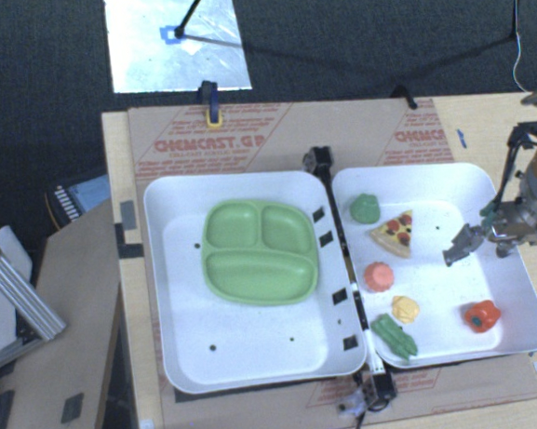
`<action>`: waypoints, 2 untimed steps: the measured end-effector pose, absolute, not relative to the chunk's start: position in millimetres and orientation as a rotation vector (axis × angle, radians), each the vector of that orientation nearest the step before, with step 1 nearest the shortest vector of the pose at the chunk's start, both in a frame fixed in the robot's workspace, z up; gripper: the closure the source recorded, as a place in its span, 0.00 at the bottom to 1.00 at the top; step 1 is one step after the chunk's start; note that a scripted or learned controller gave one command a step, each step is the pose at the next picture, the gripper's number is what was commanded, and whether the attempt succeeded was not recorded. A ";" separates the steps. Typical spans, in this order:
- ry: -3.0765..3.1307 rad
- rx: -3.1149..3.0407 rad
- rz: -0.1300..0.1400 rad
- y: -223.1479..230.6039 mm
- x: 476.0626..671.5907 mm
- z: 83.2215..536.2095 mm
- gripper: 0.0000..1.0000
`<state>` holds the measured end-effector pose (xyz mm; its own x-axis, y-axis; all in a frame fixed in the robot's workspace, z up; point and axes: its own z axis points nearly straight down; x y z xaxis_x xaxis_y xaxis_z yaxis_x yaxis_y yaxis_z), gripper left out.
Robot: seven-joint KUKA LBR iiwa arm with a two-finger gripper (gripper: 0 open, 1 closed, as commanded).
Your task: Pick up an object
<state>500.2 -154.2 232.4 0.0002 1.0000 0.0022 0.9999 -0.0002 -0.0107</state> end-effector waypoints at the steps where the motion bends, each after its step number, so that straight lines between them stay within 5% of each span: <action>1: -2.226 -2.218 -0.001 -153.7 502.8 238.4 0.00; 2: -2.221 -2.218 0.002 -152.6 501.9 175.7 0.00</action>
<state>501.9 -152.6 175.7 -0.0013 1.0000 0.0011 1.0000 0.0013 -0.0030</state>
